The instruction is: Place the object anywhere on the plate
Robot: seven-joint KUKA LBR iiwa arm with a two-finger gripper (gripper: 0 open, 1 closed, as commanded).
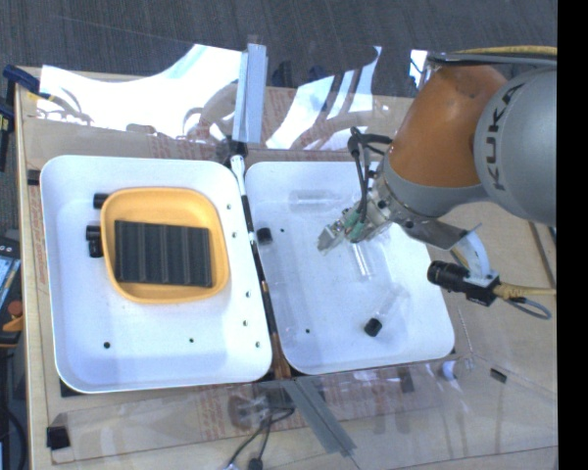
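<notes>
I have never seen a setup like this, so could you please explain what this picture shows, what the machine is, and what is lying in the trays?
This is one photo from a camera fixed above a bench, looking down at a slant. The big grey and orange machine on the right is a robot arm. At its tip is its claw, the part meant for grasping, hovering over the right bin. It is too small and blurred to tell whether it is open or holding anything.

Two shallow white bins sit side by side. The left bin holds a yellow plate with a dark ridged centre. In the right bin lies a small black block, apart from the claw, and another small dark piece near the bin's left wall. The job is to put an object on the plate; judging by the picture, that is not done yet.
</notes>
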